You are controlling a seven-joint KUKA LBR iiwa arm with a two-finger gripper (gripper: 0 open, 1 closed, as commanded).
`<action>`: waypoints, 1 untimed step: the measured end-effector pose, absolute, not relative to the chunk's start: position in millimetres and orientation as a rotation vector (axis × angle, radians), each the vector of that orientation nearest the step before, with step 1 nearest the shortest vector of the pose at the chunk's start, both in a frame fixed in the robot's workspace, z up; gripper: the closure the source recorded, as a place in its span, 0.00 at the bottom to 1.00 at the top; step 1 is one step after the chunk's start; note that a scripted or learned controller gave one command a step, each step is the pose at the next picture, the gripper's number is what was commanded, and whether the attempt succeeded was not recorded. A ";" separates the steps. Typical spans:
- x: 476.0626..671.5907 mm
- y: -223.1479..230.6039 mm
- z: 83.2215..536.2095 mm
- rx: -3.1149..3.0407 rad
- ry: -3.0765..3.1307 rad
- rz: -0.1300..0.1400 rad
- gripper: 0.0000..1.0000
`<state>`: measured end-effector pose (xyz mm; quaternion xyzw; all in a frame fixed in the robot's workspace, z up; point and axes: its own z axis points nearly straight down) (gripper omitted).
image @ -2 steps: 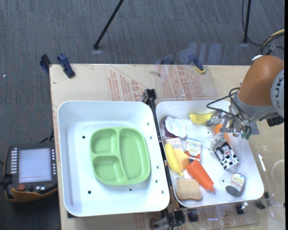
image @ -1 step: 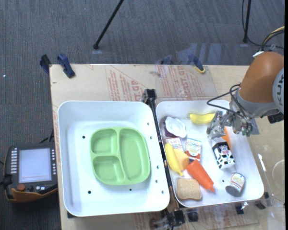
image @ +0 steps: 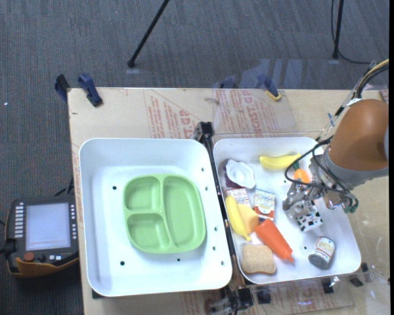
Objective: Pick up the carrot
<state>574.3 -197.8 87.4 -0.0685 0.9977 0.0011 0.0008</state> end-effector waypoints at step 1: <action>597.4 -182.3 222.4 -0.020 3.123 -0.004 1.00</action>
